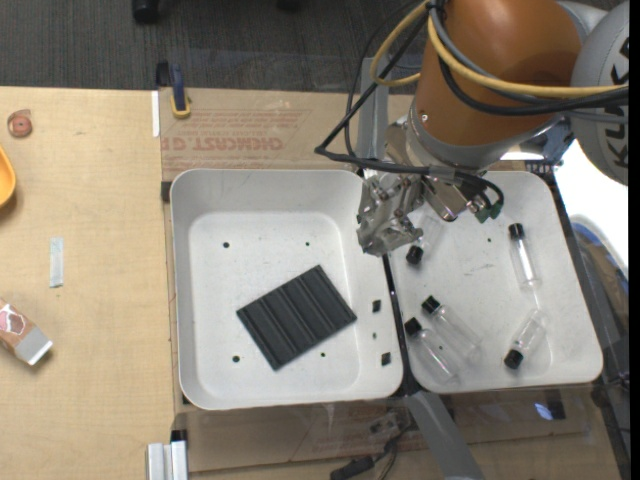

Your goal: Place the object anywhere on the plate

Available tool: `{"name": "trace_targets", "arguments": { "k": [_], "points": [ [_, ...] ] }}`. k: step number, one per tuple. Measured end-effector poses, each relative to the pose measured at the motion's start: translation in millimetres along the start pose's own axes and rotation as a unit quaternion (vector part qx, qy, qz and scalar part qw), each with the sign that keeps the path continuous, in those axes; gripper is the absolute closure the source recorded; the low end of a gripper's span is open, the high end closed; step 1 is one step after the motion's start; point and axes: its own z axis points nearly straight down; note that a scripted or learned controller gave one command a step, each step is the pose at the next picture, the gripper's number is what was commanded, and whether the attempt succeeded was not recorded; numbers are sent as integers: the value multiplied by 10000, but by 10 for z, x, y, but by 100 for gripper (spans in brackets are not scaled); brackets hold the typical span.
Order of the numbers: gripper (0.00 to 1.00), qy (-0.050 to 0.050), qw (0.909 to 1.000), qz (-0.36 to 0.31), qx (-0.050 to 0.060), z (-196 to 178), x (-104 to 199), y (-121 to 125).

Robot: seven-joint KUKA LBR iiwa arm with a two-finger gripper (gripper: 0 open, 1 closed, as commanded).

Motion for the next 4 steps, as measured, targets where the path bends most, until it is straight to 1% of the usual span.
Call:
{"name": "trace_targets", "arguments": {
  "k": [1, 2, 3, 4],
  "points": [
    [100, -5, 9741, -2261, -6, 250, -293, -152],
    [100, 2, 9624, -2716, -6, 144, 271, -223],
    [100, -5, 8656, -5008, -15, 629, -264, -80],
    [100, -8, 7814, -6240, -17, -95, 171, 309]
  ]
}}
